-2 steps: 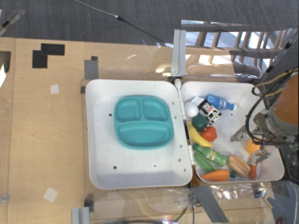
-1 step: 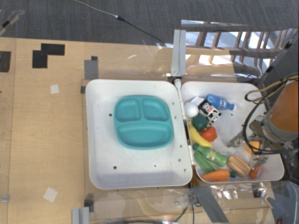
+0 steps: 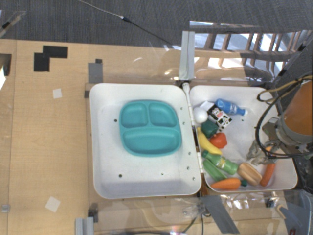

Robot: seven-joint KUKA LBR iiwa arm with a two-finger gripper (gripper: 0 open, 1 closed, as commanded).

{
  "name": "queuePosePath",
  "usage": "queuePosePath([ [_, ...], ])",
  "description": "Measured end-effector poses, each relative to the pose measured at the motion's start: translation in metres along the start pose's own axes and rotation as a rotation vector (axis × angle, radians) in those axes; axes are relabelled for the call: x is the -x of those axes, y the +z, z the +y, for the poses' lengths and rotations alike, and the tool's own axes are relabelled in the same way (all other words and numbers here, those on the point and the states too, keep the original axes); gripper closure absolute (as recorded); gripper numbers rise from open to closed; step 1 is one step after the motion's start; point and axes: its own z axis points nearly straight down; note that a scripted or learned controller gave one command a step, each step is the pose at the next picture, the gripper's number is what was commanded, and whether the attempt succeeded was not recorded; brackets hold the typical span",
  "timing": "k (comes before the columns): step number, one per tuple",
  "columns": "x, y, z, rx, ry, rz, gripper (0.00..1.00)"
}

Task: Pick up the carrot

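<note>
**Inspector:** State the carrot's position.

**Arm:** One carrot (image 3: pixel 267 174) lies at the near right of the right bin (image 3: pixel 248 93), tilted, its top end just under my hand (image 3: pixel 260 153). A second orange, carrot-like piece (image 3: pixel 226 183) lies flat against the bin's near wall, further left. Between the two sits a tan bread roll (image 3: pixel 250 173), touching or nearly touching both.

**Inspector:** And your hand?

**Arm:** It hangs over the right part of that bin, directly above the tilted carrot. Cables and my wrist cover it, so I cannot tell how far it is open, nor whether anything is in it.

**Inspector:** Other contents?

**Arm:** Green bottle (image 3: pixel 220 163) beside the roll, a yellow banana (image 3: pixel 206 143), a red piece (image 3: pixel 218 140), a dark green item (image 3: pixel 210 128), a black-and-white die (image 3: pixel 218 117), a white ball (image 3: pixel 200 114) and a blue bottle (image 3: pixel 230 106), all along the left half.

**Inspector:** The left bin?

**Arm:** The left bin (image 3: pixel 105 146) holds a teal divided plate (image 3: pixel 149 128), centred. Both bins rest on the worktop (image 3: pixel 44 146).
</note>
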Motion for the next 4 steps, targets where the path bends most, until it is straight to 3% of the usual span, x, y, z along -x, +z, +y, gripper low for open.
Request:
queuePosePath([
  [1, 0.0, 0.0, 0.0, 0.001, 0.0, 0.001, 0.0],
  [2, -0.006, 0.013, 0.005, 0.009, -0.299, 0.002, 0.0],
  [3, -0.01, 0.013, 0.017, 0.017, -0.904, -0.008, 0.0],
  [4, 0.013, 0.012, 0.046, 0.009, -1.184, 0.001, 0.0],
])
